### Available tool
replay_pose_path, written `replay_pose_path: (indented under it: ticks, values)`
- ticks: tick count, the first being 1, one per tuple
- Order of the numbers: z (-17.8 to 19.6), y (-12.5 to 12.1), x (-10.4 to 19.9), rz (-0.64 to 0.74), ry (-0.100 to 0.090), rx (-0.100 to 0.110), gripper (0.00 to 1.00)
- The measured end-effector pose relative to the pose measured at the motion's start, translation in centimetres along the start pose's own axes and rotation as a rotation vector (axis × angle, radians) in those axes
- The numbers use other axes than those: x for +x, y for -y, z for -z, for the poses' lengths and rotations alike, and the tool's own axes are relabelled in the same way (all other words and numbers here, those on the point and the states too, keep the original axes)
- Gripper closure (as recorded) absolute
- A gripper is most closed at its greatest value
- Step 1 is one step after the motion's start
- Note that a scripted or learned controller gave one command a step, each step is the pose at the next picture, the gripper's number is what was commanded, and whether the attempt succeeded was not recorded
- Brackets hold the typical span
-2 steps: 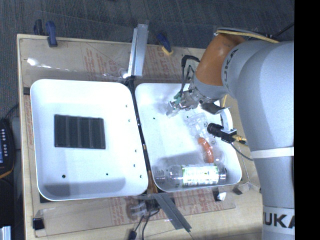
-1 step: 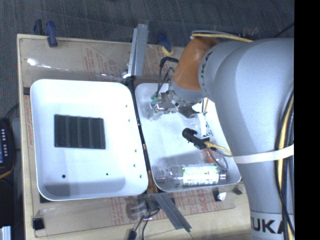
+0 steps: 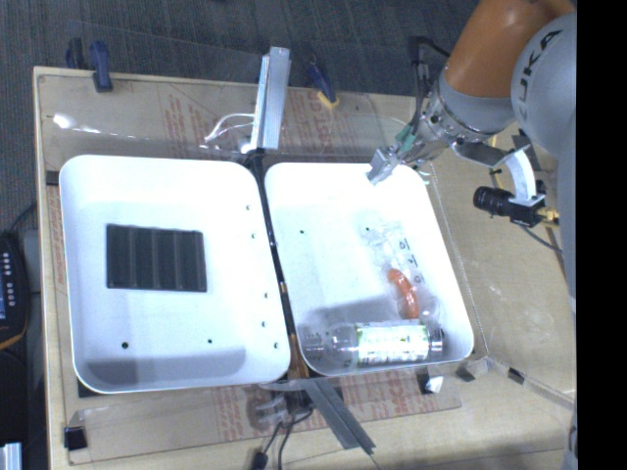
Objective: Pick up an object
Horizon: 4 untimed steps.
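My gripper (image 3: 382, 169) hangs over the far edge of the right bin (image 3: 323, 189), near its back right corner, with nothing visibly in it. A clear plastic bottle with a green label (image 3: 377, 344) lies on its side along the right bin's near wall. A clear packet with an orange item inside (image 3: 402, 280) lies beside the bin's right wall, just beyond the bottle. A flat black ribbed pad (image 3: 157, 258) rests in the middle of the left bin (image 3: 88, 179). The gripper is well apart from all of them.
The two bins meet at a dark divider (image 3: 274, 262). A metal bar (image 3: 271, 96) stands upright behind their junction, and blue clamps (image 3: 98, 65) grip the bench's far edge. The arm's orange-banded body (image 3: 500, 37) fills the upper right.
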<state>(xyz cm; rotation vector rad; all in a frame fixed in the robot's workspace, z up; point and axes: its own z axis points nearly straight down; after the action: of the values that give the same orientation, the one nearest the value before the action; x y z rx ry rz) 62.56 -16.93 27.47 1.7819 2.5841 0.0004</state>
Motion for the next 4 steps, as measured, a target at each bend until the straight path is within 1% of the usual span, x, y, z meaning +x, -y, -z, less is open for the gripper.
replay_pose_path:
  ticks: [1, 2, 3, 4]
  values:
    - [-0.1, 0.0, 0.0, 0.0, -0.001, 0.001, 0.0]
    - [-7.6, 4.2, -2.6, -0.134, -0.003, 0.004, 0.0]
    - [-6.9, 5.8, -2.0, 0.001, -0.004, 0.004, 0.0]
    - [-8.6, 6.1, -1.9, 0.099, -0.004, 0.003, 0.0]
